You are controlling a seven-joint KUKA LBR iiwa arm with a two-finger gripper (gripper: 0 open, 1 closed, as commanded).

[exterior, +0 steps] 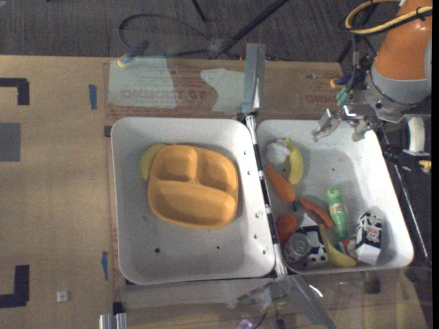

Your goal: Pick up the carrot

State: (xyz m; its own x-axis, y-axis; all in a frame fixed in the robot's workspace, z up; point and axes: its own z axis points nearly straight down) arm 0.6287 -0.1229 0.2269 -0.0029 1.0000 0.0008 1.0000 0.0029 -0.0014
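The carrot point(280, 183) is a short orange piece lying slantwise near the left wall of the right bin point(391, 204), just below a yellow banana point(296, 164) and a white round item point(276, 151). A redder, carrot-like piece point(316, 212) lies a little lower right of it. My gripper point(340, 129) hangs above the bin's far edge, up and to the right of the carrot and well apart from it. Its fingers point(322, 128) are spread open with nothing between them.
The right bin also holds a green bottle point(337, 203), a cow-patterned carton point(369, 237), a second banana point(335, 249), a metal can point(298, 245) and a red round item point(287, 225). The left bin point(130, 218) holds an orange divided tray point(193, 185).
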